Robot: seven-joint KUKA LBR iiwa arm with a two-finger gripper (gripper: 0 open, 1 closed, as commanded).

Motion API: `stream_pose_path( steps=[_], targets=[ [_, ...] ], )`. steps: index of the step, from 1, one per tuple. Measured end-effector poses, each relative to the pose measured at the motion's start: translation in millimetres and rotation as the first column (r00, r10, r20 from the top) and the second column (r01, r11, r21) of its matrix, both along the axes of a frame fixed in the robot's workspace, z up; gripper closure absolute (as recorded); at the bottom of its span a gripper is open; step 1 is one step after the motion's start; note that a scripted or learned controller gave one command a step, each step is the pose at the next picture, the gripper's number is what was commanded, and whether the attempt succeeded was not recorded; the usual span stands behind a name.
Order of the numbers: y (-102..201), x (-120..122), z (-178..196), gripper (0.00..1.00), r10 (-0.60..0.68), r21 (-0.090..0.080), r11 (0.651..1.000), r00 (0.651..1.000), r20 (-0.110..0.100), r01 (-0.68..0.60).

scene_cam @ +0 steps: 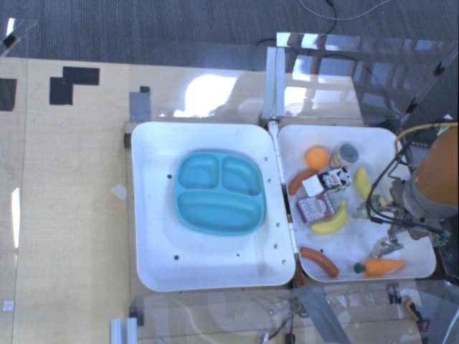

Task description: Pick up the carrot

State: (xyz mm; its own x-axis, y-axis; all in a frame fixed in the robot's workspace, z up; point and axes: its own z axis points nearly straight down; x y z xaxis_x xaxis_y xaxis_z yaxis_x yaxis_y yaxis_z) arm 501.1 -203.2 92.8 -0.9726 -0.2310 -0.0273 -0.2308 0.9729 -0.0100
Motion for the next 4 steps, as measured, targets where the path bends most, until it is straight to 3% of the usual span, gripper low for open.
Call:
stream_pose_path(
  steps=[1,2,3,4],
  targets=[
    [-0.1,1.4,-0.5,0.0,0.212,-0.006,0.977,0.977,-0.002,-0.212],
    [-1.1,105.7,-3.4,0.0,0.488,-0.006,0.873,0.873,-0.014,-0.488],
    [-2.8,17.0,-3.1,0.0,0.518,-0.006,0.855,0.855,-0.018,-0.518],
    [-1.8,43.9,-3.7,0.0,0.81,-0.01,0.587,0.587,-0.02,-0.81]
  ],
)
